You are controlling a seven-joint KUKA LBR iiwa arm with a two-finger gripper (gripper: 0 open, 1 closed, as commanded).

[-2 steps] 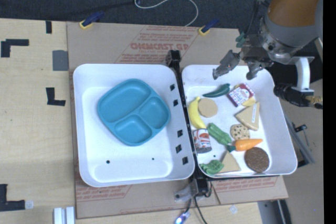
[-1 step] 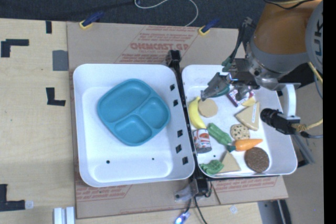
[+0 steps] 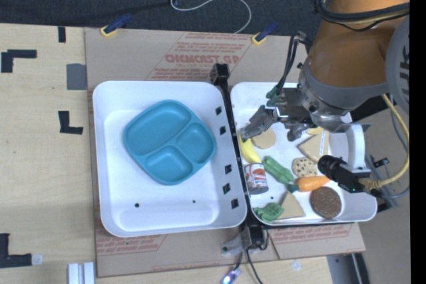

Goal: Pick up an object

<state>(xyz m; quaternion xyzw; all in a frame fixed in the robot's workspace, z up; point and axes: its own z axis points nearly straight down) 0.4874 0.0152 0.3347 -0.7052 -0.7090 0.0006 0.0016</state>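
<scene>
Claw (image 3: pixel 274 122) low over the right bin (image 3: pixel 363 215), fingers spread open and seemingly holding nothing, banana (image 3: pixel 249 151) just beside, blue plate (image 3: pixel 169 141) in left bin (image 3: pixel 113 163)

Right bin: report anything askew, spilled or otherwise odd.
Nothing looks spilled or damaged. The toy food lies jumbled in the right bin: banana, can on its side, carrot, cookie. The blue plate sits at a slant in the left bin.

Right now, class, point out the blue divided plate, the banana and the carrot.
blue divided plate (image 3: pixel 169 141): camera view, on the ridge between its compartments.
banana (image 3: pixel 249 151): camera view, mid-length of the yellow peel.
carrot (image 3: pixel 313 183): camera view, middle of the orange body.
</scene>
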